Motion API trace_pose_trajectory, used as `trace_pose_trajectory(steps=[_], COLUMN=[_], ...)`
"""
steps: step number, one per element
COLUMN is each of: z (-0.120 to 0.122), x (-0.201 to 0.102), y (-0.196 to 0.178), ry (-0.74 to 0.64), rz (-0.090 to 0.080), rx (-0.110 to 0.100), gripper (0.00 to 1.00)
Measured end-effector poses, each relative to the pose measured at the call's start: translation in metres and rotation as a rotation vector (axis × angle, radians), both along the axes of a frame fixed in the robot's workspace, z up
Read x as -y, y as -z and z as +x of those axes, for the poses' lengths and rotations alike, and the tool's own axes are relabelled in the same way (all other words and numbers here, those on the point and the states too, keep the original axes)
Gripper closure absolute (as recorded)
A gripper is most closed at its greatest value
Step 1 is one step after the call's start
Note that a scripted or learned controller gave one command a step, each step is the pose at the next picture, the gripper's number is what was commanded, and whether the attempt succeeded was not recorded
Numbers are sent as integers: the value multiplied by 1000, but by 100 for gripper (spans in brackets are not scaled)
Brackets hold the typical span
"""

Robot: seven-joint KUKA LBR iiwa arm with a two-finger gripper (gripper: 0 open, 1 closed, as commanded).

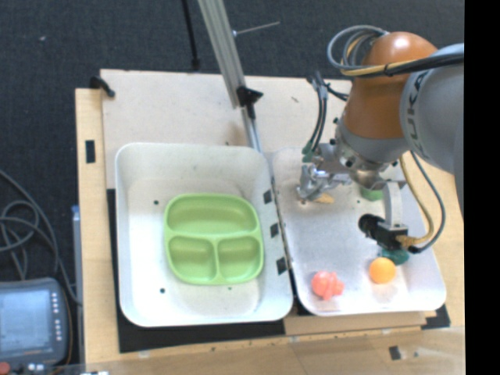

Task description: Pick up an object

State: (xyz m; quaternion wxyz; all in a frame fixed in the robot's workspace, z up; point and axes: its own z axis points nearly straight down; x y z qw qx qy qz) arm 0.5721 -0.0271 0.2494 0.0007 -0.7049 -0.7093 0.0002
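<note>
Two small round things, a pink-red ball [327, 284] and an orange ball [382, 270], lie in the right bin [344, 225] well below the pincer [312, 186], toward the near rim. Something small and tan [324, 198] sits just beside the pincer's tips. Whether the pincer is spread or pressed together cannot be told. The pink-red ball lies nearly straight below, the orange one further right.

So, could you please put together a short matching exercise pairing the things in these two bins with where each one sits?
Things:
1. green divided plate
2. orange ball
3. pink-red toy
4. tool

Places:
A. right bin, near front corner on the right
B. left bin, middle
C. right bin, far left part
D. right bin, front edge, left of the ball

Pairs: 1-B, 2-A, 3-D, 4-C
</note>
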Motion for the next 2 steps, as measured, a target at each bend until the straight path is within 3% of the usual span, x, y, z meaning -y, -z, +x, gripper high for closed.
trace_pose_trajectory(steps=[2], z=[17], x=[-100], y=[18], ry=[-1], rz=[-1], rx=[2], gripper=[100])
